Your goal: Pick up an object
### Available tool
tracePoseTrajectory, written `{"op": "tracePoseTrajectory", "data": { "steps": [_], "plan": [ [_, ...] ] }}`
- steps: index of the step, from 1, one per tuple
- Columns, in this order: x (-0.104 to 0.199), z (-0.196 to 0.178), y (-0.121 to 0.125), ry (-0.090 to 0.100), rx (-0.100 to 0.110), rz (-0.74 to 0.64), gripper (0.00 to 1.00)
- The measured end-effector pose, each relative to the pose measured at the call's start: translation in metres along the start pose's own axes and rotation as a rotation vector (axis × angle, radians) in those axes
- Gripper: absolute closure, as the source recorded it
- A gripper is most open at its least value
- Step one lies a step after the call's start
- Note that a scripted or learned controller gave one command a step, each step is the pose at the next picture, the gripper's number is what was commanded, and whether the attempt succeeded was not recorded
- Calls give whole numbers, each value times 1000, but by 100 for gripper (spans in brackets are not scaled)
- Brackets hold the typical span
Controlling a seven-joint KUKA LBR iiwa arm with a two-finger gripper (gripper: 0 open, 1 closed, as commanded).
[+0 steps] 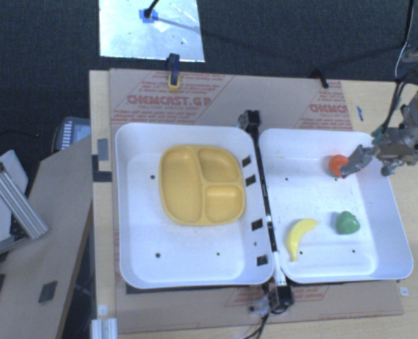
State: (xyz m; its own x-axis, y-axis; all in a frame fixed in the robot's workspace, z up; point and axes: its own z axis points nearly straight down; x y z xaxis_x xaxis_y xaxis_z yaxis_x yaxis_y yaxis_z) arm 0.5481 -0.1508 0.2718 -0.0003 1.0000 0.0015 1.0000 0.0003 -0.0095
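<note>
Beside your pincer [353, 164], touching its tip, sits an orange ball [337, 164]; you cannot tell its state. Below lie a green lump [347, 222] and banana [299, 236].

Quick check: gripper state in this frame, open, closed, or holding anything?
Gripper: cannot be told; it sits low in the right white bin, right beside the small round orange object.

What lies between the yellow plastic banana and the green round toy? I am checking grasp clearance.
Nothing: in the camera view only bare white bin floor separates the yellow plastic banana from the green round toy.
</note>
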Motion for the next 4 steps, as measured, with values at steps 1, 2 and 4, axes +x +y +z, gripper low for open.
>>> {"op": "tracePoseTrajectory", "data": {
  "steps": [1,2,4],
  "plan": [
    [0,-6,2,-2,-11,-3,0],
    [-2,57,2,-1,-6,-1,0],
    [0,161,3,-1,-7,0,0]
  ]
}}
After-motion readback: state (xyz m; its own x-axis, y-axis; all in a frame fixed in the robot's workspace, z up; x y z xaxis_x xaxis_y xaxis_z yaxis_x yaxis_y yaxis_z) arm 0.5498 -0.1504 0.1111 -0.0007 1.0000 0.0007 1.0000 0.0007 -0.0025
